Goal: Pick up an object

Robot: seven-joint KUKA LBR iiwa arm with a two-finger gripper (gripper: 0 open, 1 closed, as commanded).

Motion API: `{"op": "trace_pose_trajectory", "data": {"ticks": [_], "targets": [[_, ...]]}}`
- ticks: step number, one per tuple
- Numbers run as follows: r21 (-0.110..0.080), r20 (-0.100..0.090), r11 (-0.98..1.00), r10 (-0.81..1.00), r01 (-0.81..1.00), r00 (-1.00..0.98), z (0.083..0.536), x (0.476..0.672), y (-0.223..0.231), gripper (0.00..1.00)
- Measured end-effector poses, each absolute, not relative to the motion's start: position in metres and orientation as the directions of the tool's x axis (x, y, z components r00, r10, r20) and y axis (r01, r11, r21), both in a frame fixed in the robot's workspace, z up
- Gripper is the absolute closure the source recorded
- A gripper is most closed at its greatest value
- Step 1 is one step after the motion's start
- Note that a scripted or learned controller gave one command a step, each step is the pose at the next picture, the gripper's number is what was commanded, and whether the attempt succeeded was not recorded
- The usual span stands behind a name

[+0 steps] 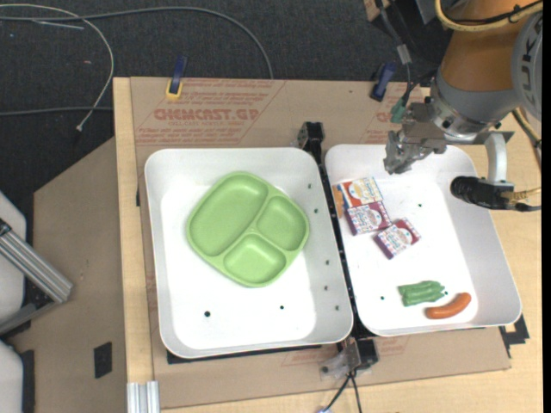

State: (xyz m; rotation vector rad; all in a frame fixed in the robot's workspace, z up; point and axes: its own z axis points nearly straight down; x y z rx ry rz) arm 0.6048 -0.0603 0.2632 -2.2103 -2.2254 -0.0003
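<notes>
**Figure. Approach phase of a pick from the arm-side bin.** The end effector (403, 157) is hovering over the far end of the arm-side bin (461, 231), clear of its floor and touching nothing. Whether it is open or closed cannot be told from this slant. It is carrying nothing visible.

All candidate objects are lying inside this bin. Three small printed packets (370, 215) are sitting near the bin's middle, toward the wall it shares with the neighbouring bin (172, 299), and they are touching or overlapping one another. A green pepper (421, 292) and an orange sausage (448, 305) are resting just beside each other near the bin's near rim. The end effector is standing nearest the farthest packet, just beyond it toward the bin's far wall. A green divided plate (248, 228) is occupying the neighbouring bin, well apart from the arm.

The arm appears to be lining up a descent that has not yet begun. Four points matter for doing this step well:

- **Target:** the arm should be centring over a single object before lowering.
- **Alignment:** the closing direction should be running across that object's narrow width.
- **Packets:** these are lying flat and bunched, so a grip there is likely to be slipping off or dragging a neighbour along. The packet on the open side of the bin's middle is probably offering the freest edges.
- **Pepper and sausage:** the pepper is looking bulkier and is probably giving better opposing sides. The sausage beside it and the bin's near rim are both crowding that approach.
</notes>
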Motion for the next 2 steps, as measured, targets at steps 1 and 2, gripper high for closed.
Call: {"op": "trace_pose_trajectory", "data": {"ticks": [1, 2], "targets": [[-0.003, 0.002, 0.006, 1.0, 1.0, -0.006, 0.264, 0.591, -0.003, 1.0], [-0.004, 0.003, 0.006, 1.0, 1.0, -0.006, 0.249, 0.577, 0.053, 1.0]]}}
